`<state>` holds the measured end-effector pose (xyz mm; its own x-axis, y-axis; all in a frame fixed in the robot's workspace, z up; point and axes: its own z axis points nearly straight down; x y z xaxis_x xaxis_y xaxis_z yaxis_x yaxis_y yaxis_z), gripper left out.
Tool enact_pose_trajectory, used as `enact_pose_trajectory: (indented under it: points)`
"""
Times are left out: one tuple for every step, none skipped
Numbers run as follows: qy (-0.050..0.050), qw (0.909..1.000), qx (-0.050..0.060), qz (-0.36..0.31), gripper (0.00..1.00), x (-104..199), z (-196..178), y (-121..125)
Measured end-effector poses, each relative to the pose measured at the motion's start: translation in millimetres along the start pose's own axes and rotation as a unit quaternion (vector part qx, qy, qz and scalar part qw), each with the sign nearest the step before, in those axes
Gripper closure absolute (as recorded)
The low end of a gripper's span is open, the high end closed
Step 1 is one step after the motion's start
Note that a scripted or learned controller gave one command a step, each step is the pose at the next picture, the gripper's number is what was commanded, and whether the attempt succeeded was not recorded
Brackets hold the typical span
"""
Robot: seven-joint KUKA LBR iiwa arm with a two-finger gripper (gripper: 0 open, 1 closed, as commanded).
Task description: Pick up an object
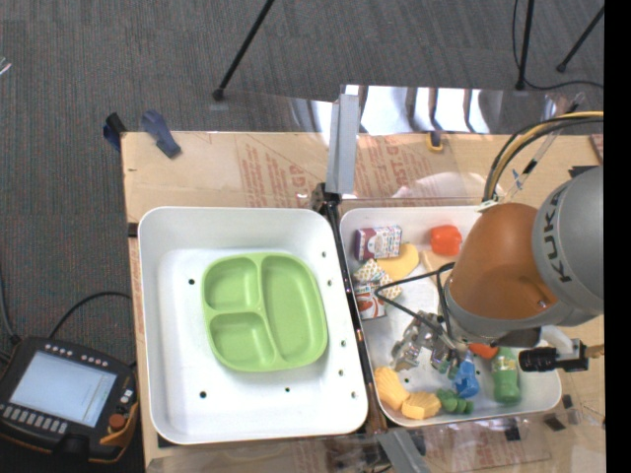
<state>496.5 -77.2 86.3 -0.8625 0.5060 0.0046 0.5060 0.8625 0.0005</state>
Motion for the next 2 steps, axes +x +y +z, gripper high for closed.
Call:
enact_pose_trajectory:
  points:
    - [-0.002, 0.9963, 0.0, 0.086, 1.0, -77, -1, 25]
    - [-0.008, 0.9942, -0.001, -0.107, 1.0, -125, -140, -23]
